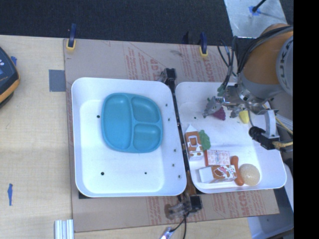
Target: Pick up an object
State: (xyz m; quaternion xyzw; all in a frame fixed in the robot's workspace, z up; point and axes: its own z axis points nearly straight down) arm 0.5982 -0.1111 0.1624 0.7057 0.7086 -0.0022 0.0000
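Far to the left of the jaws, a dark device with a yellow edge (7, 78) sits at the border of the wooden desk (30, 148). Nearer, but well left of them, the left bin (84, 183) holds a blue divided plate (132, 122), lying flat toward the bin's upper half.

The right bin (192, 93) carries the small things. Below and left of the jaws lie an orange-and-white carton (193, 144) with a green piece (204, 140) touching its right side. Further below are a pink-and-white packet (218, 158), a red-and-white box (219, 174), an orange stick (235, 169) and a pale round ball (249, 174), all crowded in the bin's lower corner.

The jaws (215, 106) reach into the upper part of the right bin, coming off the grey arm with its orange band (266, 59). A dark magenta object (220, 114) lies just at their tips, perhaps touching; the blur keeps me from telling whether the jaws are clenched or released, or grip it. Just right of them sits a small yellow piece (243, 116).
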